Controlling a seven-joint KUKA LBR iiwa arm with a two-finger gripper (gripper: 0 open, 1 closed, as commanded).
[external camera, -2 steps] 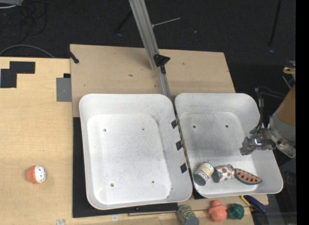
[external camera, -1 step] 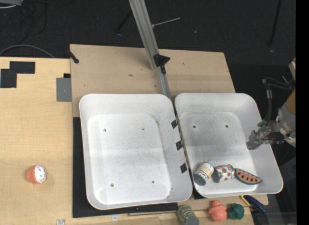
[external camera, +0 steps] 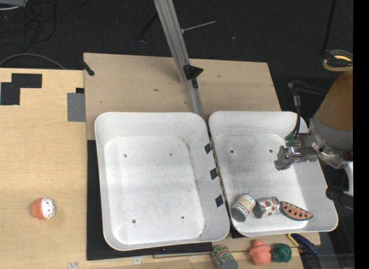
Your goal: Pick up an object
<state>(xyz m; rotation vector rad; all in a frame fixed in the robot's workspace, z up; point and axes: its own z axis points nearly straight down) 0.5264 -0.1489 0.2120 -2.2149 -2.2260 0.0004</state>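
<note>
Gripper [external camera: 284, 159] sits over right bin [external camera: 253, 124], mid-right of frame; can't tell its state. Small can [external camera: 244, 206], second can [external camera: 267, 206] and watermelon slice [external camera: 296, 211] lie along bin's lower edge.

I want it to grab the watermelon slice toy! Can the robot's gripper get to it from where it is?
Probably yes. The gripper hangs over the right bin, and the watermelon slice lies in that bin's near corner beside a can, uncovered.

Arm reaching from right — tool [external camera: 283, 159] low.
</note>
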